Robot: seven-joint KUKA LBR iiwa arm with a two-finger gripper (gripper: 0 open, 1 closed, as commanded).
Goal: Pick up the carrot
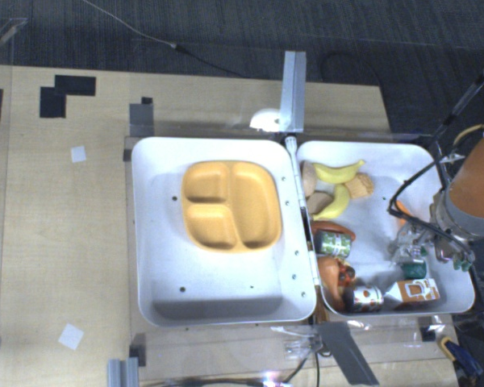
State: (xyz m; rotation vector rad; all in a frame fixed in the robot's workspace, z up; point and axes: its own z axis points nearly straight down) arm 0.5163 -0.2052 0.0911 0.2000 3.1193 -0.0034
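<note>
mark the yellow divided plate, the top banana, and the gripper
yellow divided plate (228, 205), camera view, middle ridge between its compartments.
top banana (339, 171), camera view, middle of its curved body.
gripper (414, 252), camera view, midway between its fingertips, over the right bin.

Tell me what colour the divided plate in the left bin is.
Yellow, a mustard shade, seen in the camera view: the divided plate.
</note>
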